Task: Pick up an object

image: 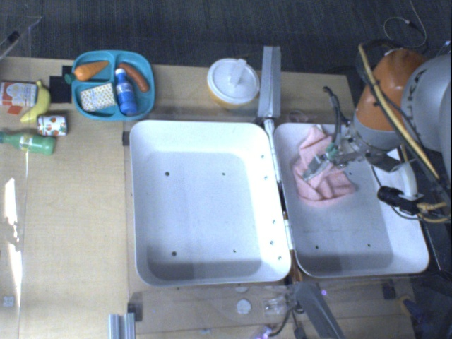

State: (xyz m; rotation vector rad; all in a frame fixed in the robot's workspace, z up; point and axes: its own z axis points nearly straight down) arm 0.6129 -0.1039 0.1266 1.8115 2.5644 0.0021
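Observation:
A crumpled pink cloth (326,182) lies in the back left part of the right white bin (367,253). My gripper (323,162) reaches in from the right and sits right over the cloth's upper middle, low against it. The grey arm with its orange band (385,83) stands above the bin's back right corner. The gripper's tip blends into the folds of the cloth, so its grip cannot be made out.
The left white bin (205,260) sits beside the right one. Behind the bins stand a lidded white-and-yellow cup (233,82) and a blue divided plate (145,73) of toy food. A banana (37,104), a small can (52,125) and a green bottle (28,143) lie at the far left.

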